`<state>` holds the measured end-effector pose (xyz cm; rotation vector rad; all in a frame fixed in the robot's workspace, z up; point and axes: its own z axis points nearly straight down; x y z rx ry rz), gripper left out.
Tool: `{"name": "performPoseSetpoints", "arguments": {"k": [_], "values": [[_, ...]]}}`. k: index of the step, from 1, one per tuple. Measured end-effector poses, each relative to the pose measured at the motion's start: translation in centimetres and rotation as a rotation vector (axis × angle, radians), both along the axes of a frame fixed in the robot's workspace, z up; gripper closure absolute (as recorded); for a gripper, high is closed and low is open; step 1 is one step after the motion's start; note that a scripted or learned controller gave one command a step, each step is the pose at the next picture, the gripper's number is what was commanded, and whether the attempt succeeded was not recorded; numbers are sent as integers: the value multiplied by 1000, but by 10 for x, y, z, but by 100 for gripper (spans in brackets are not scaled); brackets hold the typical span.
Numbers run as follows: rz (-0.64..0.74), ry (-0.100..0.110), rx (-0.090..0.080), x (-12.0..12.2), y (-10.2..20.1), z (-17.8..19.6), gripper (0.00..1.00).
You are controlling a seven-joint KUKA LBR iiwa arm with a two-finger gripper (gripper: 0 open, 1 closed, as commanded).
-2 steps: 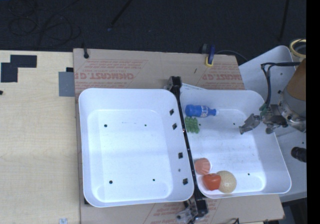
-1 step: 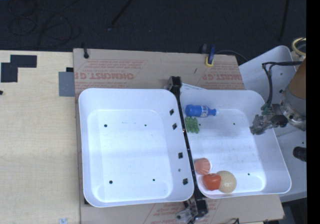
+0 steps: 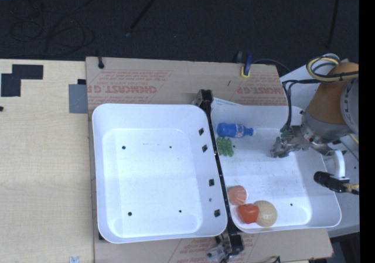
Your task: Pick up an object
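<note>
- Nearest the camera, at the near edge of the right bin point(image 3: 328, 221), sit three round things in a clump: a red ball point(image 3: 248, 213), a cream ball point(image 3: 265, 212) touching it, and a pale pink piece point(image 3: 237, 194) just behind.
- Farther back, by the divider, a blue bottle point(image 3: 233, 130) lies on its side, with a small green toy point(image 3: 225, 148) just beside it.
- Reaching in from the right, the arm point(image 3: 331, 101) has its gripper point(image 3: 282, 147) low over the bin's far right part, on bare floor, well apart from everything.
- Whether the fingers are spread or closed, I cannot tell (they are a dark blur from here); nothing shows between them.
- To its left, the left bin point(image 3: 105, 139) plays no part.
- What could go wrong, as I judge it: closing where it hangs would catch only air. The bottle may roll off when nudged. The balls sit tight together against the wall, so a finger may wedge between them or scrape the rim.
</note>
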<state>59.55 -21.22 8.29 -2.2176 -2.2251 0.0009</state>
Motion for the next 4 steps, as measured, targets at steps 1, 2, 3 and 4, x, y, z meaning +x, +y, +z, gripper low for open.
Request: {"name": "performPoseSetpoints", "arguments": {"k": [1, 2, 3, 4], "values": [[-6, -5, -1, -27, -3, 93, 100], [1, 0, 0, 6, 0, 1, 100], [-1, -6, -2, 6, -2, 81, 100], [-7, 0, 1, -8, -2, 110, 100]]}}
